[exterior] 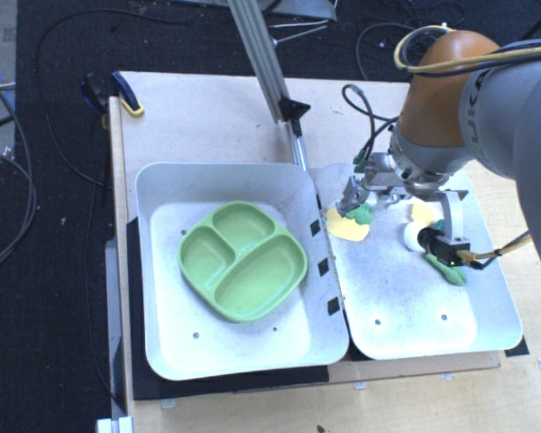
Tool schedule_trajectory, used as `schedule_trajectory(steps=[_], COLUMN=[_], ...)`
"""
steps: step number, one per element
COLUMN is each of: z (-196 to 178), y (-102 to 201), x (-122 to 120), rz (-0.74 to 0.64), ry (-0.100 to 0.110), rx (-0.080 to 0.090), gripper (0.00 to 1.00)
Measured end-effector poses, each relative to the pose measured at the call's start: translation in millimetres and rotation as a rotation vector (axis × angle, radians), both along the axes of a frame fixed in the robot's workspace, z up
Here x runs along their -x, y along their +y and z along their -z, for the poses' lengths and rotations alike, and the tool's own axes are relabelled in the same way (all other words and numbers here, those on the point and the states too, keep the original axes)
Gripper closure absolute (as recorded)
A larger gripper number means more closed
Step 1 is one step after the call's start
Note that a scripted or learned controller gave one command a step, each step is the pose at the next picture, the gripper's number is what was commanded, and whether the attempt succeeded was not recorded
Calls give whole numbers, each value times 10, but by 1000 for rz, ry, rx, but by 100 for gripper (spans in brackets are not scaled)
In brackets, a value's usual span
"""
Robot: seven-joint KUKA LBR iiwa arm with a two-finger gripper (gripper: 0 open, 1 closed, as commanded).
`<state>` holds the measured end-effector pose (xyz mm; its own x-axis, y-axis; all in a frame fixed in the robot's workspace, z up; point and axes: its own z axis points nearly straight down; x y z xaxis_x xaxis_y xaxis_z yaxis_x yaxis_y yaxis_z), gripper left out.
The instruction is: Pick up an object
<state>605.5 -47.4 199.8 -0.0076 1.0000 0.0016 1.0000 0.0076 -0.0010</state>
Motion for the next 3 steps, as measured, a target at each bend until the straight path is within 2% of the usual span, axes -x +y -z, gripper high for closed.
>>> schedule_trajectory(steps=[3], z=[-134], y=[1406], x=[-112], rz=[0], ry=[-3], rx=[-1], gripper=[100])
